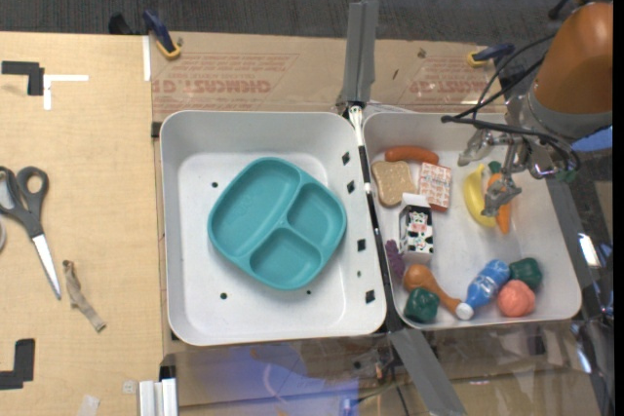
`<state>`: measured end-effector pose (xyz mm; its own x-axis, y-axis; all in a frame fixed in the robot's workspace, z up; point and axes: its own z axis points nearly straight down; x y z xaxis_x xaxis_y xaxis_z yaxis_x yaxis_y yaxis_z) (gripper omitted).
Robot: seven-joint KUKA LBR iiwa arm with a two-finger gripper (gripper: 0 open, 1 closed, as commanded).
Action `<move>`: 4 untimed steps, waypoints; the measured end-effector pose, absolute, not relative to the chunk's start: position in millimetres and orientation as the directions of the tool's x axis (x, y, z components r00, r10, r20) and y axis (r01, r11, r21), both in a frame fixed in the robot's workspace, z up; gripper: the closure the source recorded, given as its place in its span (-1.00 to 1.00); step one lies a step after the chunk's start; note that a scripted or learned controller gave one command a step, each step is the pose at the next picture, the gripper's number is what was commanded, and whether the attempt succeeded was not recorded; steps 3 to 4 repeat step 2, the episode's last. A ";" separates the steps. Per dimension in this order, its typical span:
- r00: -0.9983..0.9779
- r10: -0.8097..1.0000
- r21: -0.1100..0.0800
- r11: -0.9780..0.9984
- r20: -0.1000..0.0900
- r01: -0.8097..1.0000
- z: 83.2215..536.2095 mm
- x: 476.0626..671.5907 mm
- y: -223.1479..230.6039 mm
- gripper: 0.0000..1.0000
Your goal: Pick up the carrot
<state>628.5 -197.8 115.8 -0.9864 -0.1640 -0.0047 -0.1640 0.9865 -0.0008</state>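
reaching in from the right over the right bin (570, 307), wrist bent downward, orange band uppermost. tool (500, 193) lowered at the carrot (502, 209), which lies near the bin's right side just beside the banana (475, 198). closed on the carrot, orange showing between the fingers. teal plate (278, 222) in the left bin (175, 239).

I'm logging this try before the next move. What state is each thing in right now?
gripper: low in the right bin, over the carrot
carrot: at the gripper's tip, beside the banana, lifted or not unclear
banana: lying flat in the right bin
teal plate: flat in the left bin
scissors: lying on the bench
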 end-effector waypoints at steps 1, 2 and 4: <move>-0.986 -0.168 -0.003 0.986 -0.009 -0.168 96.4 610.9 -220.1 -1.00; -0.986 -0.169 -0.003 0.986 -0.011 -0.169 96.2 628.3 -212.4 -1.00; -0.986 -0.169 -0.003 0.986 -0.011 -0.169 96.2 628.3 -212.4 -1.00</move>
